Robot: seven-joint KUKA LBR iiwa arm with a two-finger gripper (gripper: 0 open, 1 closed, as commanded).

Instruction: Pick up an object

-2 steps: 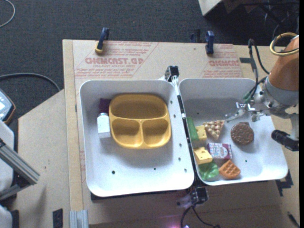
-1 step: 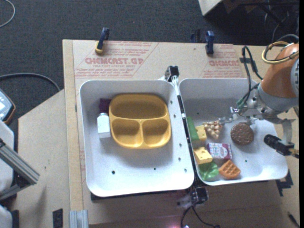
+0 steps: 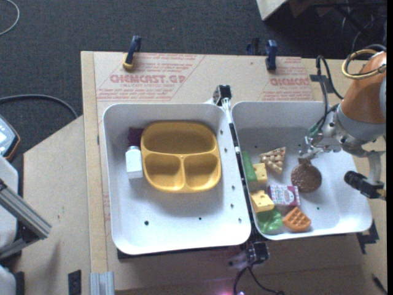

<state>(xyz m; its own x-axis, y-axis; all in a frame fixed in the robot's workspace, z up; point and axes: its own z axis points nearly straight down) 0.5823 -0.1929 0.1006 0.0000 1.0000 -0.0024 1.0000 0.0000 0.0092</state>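
Note:
The right bin (image 3: pixel 344 217) holds several toy foods. Among them are a brown round cookie (image 3: pixel 306 177), a pizza slice (image 3: pixel 274 158), two yellow cheese blocks (image 3: pixel 260 173) (image 3: pixel 262 200), a pink and white carton (image 3: pixel 284 195), an orange waffle (image 3: pixel 296 219) and green pieces (image 3: pixel 269 222). My gripper (image 3: pixel 309 153) hangs low over the right bin. It is just above the cookie's upper edge and to the right of the pizza slice. I cannot make out anything held in it.
The left bin (image 3: pixel 116 189) holds a yellow divided plate (image 3: pixel 181 156), with a small white bottle (image 3: pixel 134 163) and a dark item (image 3: pixel 135 134) at its left. Clamps (image 3: pixel 131 52) (image 3: pixel 270 53) stand on the board behind the bins. The arm's orange band (image 3: pixel 368 97) is over the right bin's far right.

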